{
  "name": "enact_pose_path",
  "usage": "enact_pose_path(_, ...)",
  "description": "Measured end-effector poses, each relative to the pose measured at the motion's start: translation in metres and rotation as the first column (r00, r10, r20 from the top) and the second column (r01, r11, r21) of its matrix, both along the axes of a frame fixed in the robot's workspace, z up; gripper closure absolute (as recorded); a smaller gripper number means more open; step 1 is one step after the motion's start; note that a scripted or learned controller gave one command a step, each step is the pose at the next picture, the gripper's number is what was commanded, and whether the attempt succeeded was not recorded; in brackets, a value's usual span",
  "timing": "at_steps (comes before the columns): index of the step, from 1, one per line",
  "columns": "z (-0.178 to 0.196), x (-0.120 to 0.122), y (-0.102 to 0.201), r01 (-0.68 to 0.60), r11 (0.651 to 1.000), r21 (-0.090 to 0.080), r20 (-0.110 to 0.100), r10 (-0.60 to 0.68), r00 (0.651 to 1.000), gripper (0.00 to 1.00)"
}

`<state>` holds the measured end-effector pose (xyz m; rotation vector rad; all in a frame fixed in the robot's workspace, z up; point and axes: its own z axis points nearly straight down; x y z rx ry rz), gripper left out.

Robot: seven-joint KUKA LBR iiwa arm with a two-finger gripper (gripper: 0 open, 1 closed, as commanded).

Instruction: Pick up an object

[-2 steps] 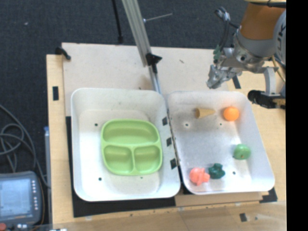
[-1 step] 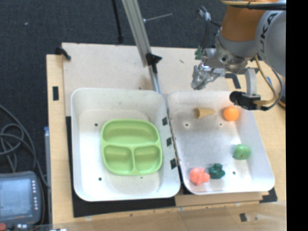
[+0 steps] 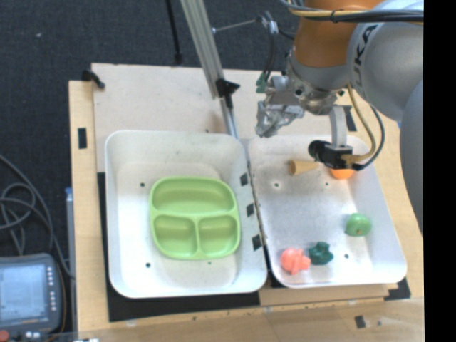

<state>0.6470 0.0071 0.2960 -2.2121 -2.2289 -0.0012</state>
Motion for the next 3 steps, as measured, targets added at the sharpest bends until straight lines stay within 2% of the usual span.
enact_pose_path(2, -0.013, -0.020, 0.083, 0.001, 1.000, -0.001, -0.001, -0.001, 1.000, 1.00)
enact_pose_path(3, -0.013, -0.019, 0.080, 0.006, 1.000, -0.001, 0.000, -0.006, 1.000, 0.00)
